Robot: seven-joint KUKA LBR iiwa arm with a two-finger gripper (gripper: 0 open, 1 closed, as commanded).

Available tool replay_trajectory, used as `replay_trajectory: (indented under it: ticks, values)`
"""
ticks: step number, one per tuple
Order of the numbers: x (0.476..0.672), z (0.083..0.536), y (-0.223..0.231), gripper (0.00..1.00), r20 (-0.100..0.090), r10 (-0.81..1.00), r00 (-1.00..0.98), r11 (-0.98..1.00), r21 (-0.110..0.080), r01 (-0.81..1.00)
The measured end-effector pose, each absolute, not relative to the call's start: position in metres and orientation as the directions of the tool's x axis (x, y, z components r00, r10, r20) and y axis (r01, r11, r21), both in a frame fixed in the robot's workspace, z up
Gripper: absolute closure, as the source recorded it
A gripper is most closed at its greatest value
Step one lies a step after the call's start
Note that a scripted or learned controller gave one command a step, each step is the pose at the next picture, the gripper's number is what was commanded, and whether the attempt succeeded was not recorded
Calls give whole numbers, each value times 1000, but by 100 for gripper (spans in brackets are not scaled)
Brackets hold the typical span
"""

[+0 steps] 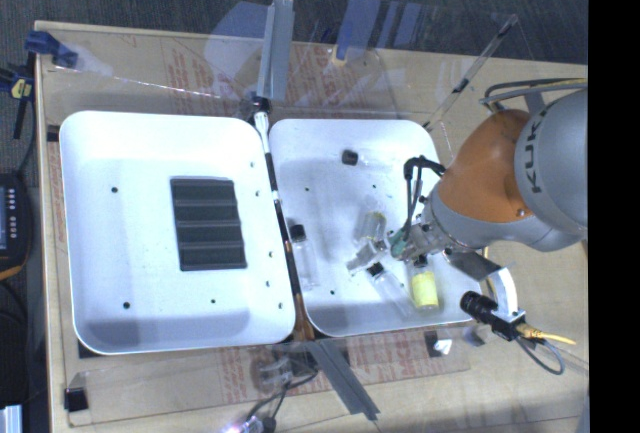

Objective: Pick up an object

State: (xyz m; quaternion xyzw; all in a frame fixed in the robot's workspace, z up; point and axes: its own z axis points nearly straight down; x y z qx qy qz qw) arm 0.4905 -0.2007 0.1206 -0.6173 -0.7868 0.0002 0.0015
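My gripper point(372, 249) is low in the right bin point(330, 321), near its front middle, reaching in from the right below the orange wrist band point(480, 183). A yellow cylinder-like object point(424, 291) lies just to its right, close to the bin's front wall. A small black piece point(376, 270) sits right at the gripper's tip; whether it is touched is unclear. Another small dark object point(349, 157) lies near the back of this bin, and a black one point(296, 232) by its left wall. A black ribbed block point(208, 223) rests in the left bin point(90, 161).
A clear, thin item point(306, 267) lies next to the right bin's left wall. A metal bar point(274, 51) and clear plastic sheets point(380, 26) stand behind the bins. Cables and a black connector point(485, 306) hang at the arm's right.
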Motion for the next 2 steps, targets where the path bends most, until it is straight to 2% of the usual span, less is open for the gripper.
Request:
replay_trajectory:
  ticks: [1, 2]
  values:
    - [532, 91, -203, 0, 1, 952, -306, 306, -2, 952]
    - [532, 101, -203, 100, 0, 950, -311, 311, -3, 950]
